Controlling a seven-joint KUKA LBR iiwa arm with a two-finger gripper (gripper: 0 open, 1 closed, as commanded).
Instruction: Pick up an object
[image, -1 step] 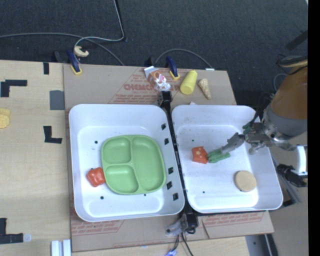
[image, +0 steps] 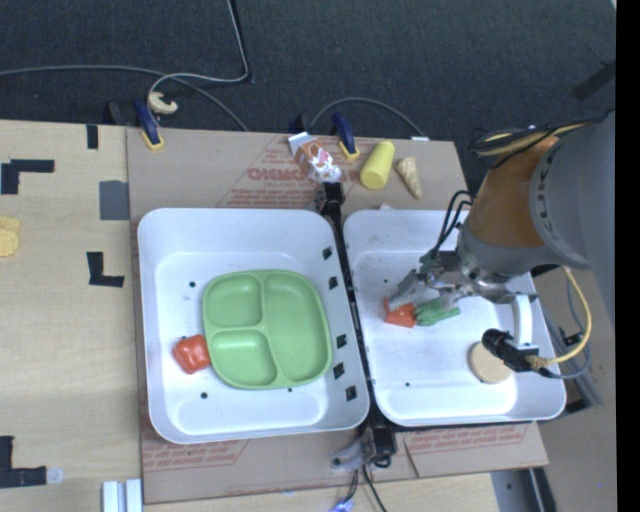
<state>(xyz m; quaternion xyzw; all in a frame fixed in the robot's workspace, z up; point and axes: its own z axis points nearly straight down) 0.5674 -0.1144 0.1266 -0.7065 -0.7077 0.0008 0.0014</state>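
Observation:
In the right bin (image: 530, 405) lies a small red-orange toy (image: 400, 316) with a green piece (image: 438, 313) just to its right. My gripper (image: 420, 293) hangs low over the bin's middle, directly above and touching distance from these two; I cannot tell whether it touches them. A tan round object (image: 489, 365) rests near the bin's front right, beside a black part of the arm's cabling (image: 497, 345). The left bin (image: 160, 400) bears a green divided plate (image: 268, 327) and a red-orange toy (image: 190, 352) at the plate's left.
The grey arm with its orange band (image: 520, 200) covers the right bin's back right corner. Behind the bins on the cardboard lie a yellow bottle-like toy (image: 377, 164), a tan cone (image: 411, 177) and a small carton (image: 314, 155). A cable loops beside the arm at right.

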